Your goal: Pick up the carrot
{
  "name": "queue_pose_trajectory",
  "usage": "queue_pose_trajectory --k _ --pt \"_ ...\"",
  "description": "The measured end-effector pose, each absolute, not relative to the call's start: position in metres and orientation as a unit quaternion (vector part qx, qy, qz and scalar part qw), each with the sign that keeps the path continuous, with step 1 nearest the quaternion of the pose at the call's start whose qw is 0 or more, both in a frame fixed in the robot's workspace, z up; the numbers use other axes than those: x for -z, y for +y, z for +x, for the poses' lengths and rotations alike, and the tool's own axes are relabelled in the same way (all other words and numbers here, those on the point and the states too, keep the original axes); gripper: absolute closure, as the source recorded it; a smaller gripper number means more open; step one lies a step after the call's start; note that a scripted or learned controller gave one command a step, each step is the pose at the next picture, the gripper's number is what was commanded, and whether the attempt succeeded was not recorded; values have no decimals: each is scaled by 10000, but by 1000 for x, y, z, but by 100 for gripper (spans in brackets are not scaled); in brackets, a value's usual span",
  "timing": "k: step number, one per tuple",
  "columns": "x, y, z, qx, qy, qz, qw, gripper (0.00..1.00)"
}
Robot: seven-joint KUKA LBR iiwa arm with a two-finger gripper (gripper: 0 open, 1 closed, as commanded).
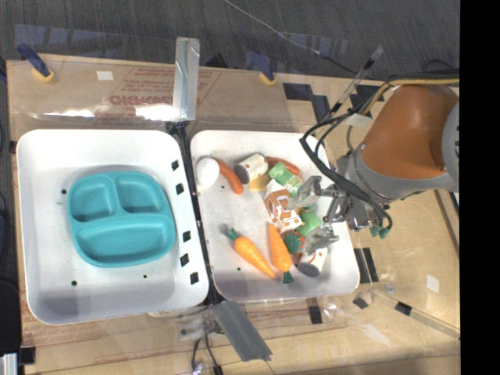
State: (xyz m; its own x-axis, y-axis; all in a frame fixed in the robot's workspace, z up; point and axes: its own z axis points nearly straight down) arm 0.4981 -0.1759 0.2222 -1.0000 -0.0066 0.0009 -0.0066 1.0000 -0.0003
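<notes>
Carrot (253, 255) on right bin floor — left of pincer (319, 223); pincer spread apart, nothing gripped.

Even, bright overhead light; glare on taped plastic sheet (141, 104); slight softness.

Two shallow white bins are counted on the desk (406, 287): the left bin (35, 209) and the right bin (234, 276). One teal divided plate (119, 217) with three compartments is seen in the left bin. In the right bin, two carrots are counted, one carrot (251, 255) beside a second carrot (279, 246), along with one white egg (207, 172), one orange sausage-like piece (230, 176) and a cluster of small toy foods too jumbled to count
</notes>
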Motion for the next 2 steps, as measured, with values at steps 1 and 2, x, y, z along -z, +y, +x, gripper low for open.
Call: queue_pose_trajectory --k 1,2 --pt "-92 -143 486 1 -9966 -822 -5 0" --pt "-101 -141 487 2 -9970 -774 -3 100"
